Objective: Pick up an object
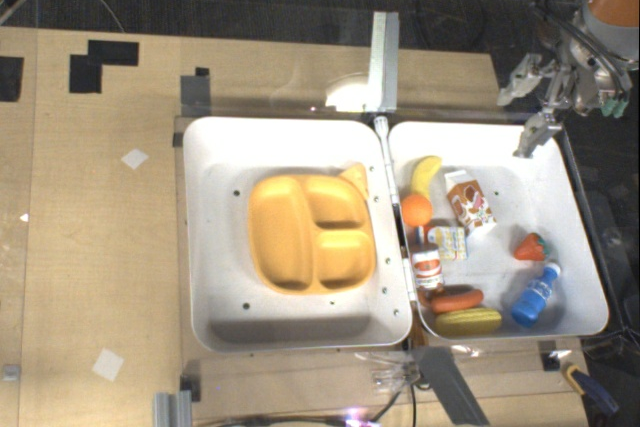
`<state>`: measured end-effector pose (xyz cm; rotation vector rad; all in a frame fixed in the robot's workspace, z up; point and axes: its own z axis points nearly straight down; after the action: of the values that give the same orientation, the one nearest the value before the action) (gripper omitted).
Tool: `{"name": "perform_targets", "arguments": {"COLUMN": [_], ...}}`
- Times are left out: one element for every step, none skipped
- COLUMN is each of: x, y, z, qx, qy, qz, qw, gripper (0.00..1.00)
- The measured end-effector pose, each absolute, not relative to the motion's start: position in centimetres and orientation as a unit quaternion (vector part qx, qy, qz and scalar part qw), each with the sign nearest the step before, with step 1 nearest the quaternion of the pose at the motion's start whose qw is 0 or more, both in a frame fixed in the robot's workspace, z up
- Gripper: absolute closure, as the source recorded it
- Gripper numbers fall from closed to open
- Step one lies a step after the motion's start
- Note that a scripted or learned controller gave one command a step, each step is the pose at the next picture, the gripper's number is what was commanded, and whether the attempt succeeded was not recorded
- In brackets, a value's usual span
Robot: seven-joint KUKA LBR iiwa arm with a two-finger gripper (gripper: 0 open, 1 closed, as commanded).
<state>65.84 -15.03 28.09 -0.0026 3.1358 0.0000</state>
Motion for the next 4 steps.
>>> {"name": "perform_targets", "arguments": {"x": [64.4, 65.4, 62.4, 59.9], "y": [-20.5, -20.5, -20.6, -20.1], "z": [18.3, 19.4, 21.3, 12.9], "qx": [0.09, 0.15, -0.101, 0.021], "qy": [0.996, 0.989, 0.995, 1.0], "qz": [0.0004, 0.0002, -0.0009, 0.0006], "qw": [0.0, 0.004, 0.004, 0.001], "gripper": [0.0, 0.0, 0.0, 0.0]}}
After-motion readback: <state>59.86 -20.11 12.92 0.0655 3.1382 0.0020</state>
